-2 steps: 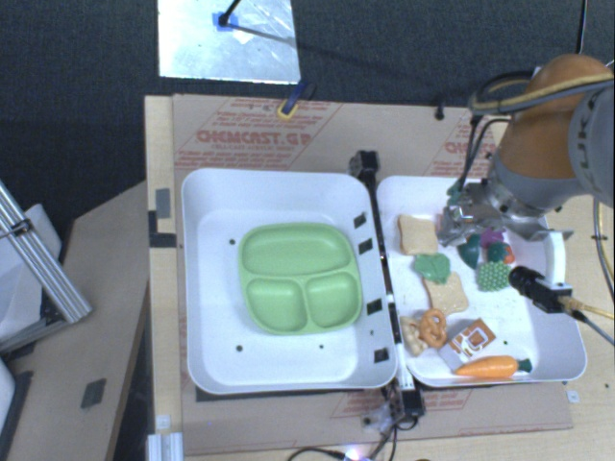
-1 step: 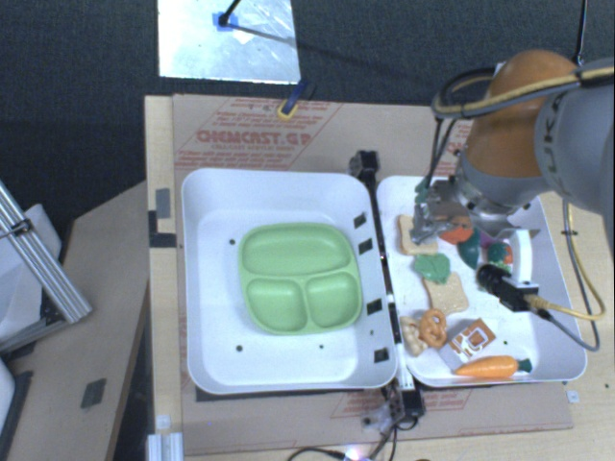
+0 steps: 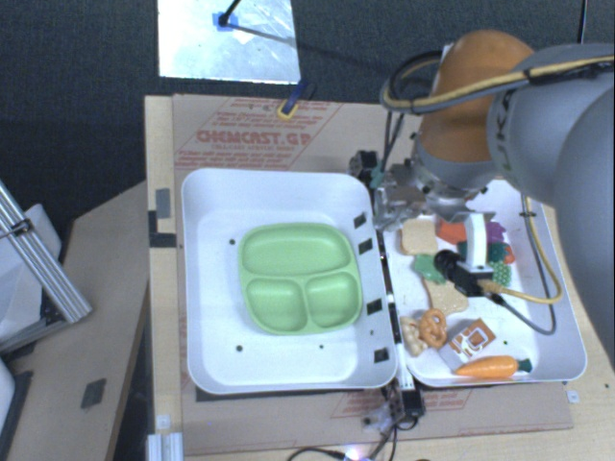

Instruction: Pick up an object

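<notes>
My gripper [image 3: 415,206] hangs low over the back left of the right bin [image 3: 567,339], under the orange-banded wrist. Directly below it lies a tan slice of toy bread [image 3: 418,237]. An orange-red piece [image 3: 452,230] sits just to the right of the bread. Purple grapes [image 3: 496,230] and a green piece [image 3: 501,253] lie further right. Toward the front are a green leafy piece [image 3: 429,270], a beige cracker [image 3: 447,298], a pretzel [image 3: 430,329], a small brown-and-white square [image 3: 471,339] and an orange carrot [image 3: 488,365]. Nothing shows between the gripper and any item.
The left bin [image 3: 211,257] holds a light green divided plate [image 3: 298,277]. Black clips line the rim between the two bins [image 3: 380,286]. The bulky grey arm covers the right bin's back right. A cardboard sheet [image 3: 255,137] lies under both bins.
</notes>
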### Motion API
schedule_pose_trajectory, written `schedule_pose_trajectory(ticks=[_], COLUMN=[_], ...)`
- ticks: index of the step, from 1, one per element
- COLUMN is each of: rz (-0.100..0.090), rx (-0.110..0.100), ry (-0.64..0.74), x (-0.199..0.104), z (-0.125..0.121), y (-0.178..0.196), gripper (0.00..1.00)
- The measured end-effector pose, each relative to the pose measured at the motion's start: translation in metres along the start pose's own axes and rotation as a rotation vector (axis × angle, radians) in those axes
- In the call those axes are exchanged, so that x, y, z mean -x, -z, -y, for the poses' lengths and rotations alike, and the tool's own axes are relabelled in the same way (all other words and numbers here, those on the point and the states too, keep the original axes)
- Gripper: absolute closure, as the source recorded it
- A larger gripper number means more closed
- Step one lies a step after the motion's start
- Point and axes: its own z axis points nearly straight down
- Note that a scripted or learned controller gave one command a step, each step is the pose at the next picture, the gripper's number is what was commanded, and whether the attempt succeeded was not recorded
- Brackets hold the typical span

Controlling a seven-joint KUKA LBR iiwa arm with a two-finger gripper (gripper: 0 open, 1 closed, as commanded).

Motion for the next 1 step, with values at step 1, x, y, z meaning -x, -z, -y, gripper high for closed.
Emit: schedule_pose_trajectory(ticks=[1], rz=[0.0], rx=[-0.003], ry=[0.0], x=[-0.0596], z=[-0.0001], y=[-0.0101], gripper=[1.0])
